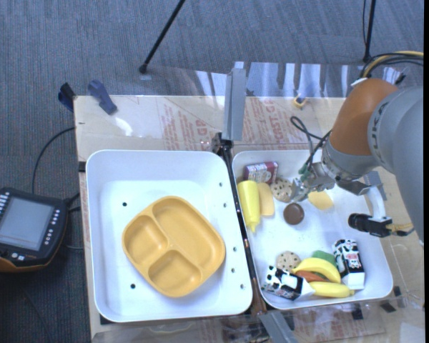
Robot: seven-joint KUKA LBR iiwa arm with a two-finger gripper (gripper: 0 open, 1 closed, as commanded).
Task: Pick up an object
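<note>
Two shallow white bins share our counter: the left bin [100, 184] bears a yellow divided plastic plate [173, 244], the right bin [382, 263] our toy food. We hover our pincer [302, 185] low at its far side, just beside a speckled round cookie [281, 189] and brown chocolate ball [294, 214], presumably lining up a pick. We cannot tell its state.

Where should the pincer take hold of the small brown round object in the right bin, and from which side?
Grip the brown round object across its middle, coming straight down from above. It lies apart from the cookie and the yellow piece, with bare bin floor around it, so fingers probably fit on either side.
</note>
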